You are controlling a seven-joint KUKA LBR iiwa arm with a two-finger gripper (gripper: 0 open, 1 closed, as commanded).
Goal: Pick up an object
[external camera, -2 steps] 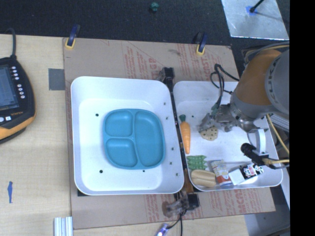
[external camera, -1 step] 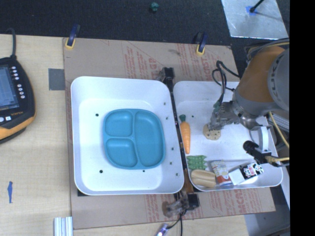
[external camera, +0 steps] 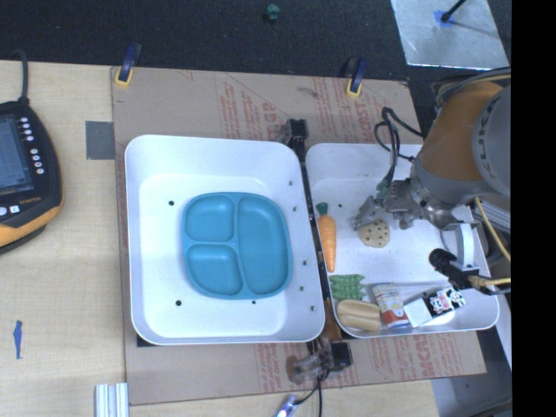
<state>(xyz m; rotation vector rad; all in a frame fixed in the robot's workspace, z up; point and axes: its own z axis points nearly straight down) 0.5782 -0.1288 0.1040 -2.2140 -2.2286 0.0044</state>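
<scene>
Pale wood bench top seen from above, with a brown cardboard sheet [external camera: 217,102] clipped down and two shallow white bins side by side on it. At the bench's left edge rests a black and orange control pendant [external camera: 22,172].

In the left bin [external camera: 148,159] lies a blue divided plate [external camera: 236,244], at its middle.

The right bin [external camera: 347,159] carries the loose items. An orange toy carrot [external camera: 327,241] lies along its left wall. Near its front left corner sit a green piece [external camera: 347,285] and a tan bread roll [external camera: 358,314]. Along the front wall lie a small red and white packet [external camera: 391,307] and a white carton with black patches [external camera: 439,305]. Near the middle sits a tan cookie [external camera: 375,234] with dark chips.

The grey and orange arm enters over the right bin's right edge. Its gripper [external camera: 380,211] hangs low at the bin's middle, just above and touching or nearly touching the cookie's far edge. Whether it is released or clenched cannot be told, and nothing is seen held.

The cookie seems the likely target. It looks like a light, stiff toy, probably smooth and a little slippery. A hold across its round rim at the widest part looks best, since its low, flat shape leaves little height to catch.
</scene>
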